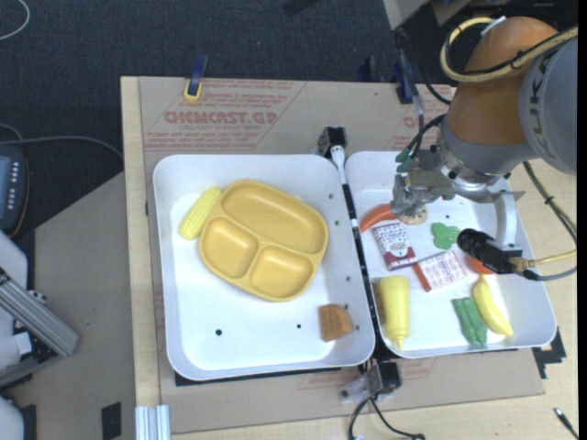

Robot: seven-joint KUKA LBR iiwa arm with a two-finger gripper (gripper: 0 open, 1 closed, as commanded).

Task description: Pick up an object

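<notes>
A cardboard-topped bench (275, 108) holds two white bins. In the right bin (541, 324), nearest lie a banana (492, 307) and corn cob (395, 306), then packets (392, 243). Farther back the gripper (410, 207) hovers low; its grip I cannot tell. Approach stage; next comes closing and lifting.

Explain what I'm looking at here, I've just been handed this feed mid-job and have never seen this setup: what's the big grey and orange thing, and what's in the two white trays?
One fixed camera looks down at a slant. The grey and orange thing is a robot arm reaching in from the right; its gripper hangs low over the right bin, above an orange carrot. Nothing visibly sits between its fingers. That bin also holds two red-and-white packets, a yellow bottle-like toy, a banana and green toy vegetables. The left bin holds a yellow divided plate, a corn cob and a small brown piece.
</notes>
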